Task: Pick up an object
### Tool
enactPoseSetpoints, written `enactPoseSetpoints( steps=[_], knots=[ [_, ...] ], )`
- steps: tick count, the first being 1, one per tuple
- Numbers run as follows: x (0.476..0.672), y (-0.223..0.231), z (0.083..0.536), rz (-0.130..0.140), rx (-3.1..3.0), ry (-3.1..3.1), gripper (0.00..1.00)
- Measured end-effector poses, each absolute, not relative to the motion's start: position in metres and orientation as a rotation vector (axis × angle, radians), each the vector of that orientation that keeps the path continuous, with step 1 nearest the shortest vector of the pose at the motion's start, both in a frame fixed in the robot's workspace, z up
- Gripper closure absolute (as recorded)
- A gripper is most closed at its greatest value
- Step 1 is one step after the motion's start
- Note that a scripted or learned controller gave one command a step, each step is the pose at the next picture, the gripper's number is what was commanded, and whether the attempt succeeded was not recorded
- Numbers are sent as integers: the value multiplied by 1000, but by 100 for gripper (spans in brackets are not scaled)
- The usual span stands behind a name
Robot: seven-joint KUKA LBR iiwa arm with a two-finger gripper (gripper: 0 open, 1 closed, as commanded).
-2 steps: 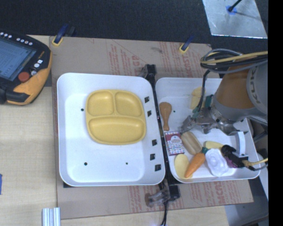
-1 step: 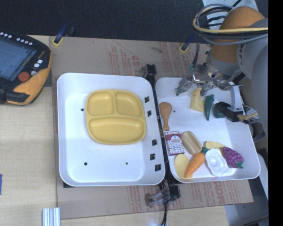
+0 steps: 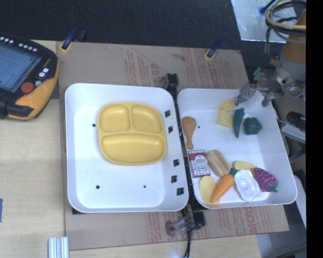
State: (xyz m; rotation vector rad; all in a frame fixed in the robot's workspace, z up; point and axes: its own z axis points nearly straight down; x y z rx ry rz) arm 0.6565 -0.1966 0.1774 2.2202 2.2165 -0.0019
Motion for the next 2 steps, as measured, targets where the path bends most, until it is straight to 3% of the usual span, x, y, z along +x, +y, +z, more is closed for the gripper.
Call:
enactPoseSetpoints(
  steps=[1, 2],
  knots=[
    [655, -169, 87, -9, 2219, 2233, 0],
    [657, -214, 149, -1, 2217, 2219, 0]
  ],
)
